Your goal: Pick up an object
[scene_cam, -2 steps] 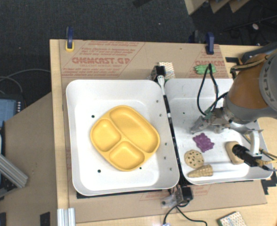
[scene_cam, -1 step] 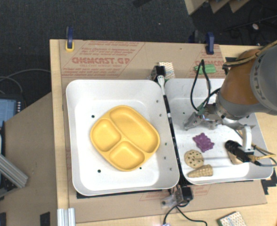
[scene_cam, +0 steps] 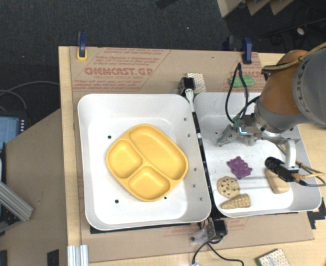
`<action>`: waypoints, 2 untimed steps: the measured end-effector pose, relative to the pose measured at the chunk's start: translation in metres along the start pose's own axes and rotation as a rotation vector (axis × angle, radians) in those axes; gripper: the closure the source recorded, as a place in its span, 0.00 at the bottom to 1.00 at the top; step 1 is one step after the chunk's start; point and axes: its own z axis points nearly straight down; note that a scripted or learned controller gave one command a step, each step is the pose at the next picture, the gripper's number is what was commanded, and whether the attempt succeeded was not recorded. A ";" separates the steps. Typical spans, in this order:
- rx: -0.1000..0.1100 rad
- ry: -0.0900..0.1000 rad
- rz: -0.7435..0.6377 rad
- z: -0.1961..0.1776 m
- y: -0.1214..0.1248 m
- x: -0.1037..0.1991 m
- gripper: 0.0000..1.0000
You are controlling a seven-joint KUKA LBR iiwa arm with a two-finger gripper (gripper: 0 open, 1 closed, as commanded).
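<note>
1. On the table (scene_cam: 131,71), two shallow white bins stand side by side, with their inner rims touching along the middle.
2. Lying in the left bin (scene_cam: 91,121) is a yellow plate (scene_cam: 146,160) with three compartments. It is turned at a slant and sits near the bin's centre.
3. Reaching in from the right, the grey arm (scene_cam: 312,87) with its orange band hangs over the far half of the right bin (scene_cam: 213,107).
4. Low over the bare white floor of the right bin's far half is the gripper (scene_cam: 239,133). Whether it is open or closed cannot be told from this slant.
5. Just nearer the camera than the gripper, and apart from it, lies a small purple cluster (scene_cam: 239,167) like a bunch of grapes.
6. Near the bin's front left corner rests a round cookie (scene_cam: 228,187) with dark chips.
7. Just beside the cookie, against the front wall, a tan ridged cone (scene_cam: 236,202) lies on its side.
</note>
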 end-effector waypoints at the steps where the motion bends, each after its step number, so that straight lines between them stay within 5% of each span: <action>1: -0.006 0.000 -0.004 -0.001 0.086 0.015 0.00; 2: -0.002 -0.001 -0.001 -0.011 0.083 0.014 1.00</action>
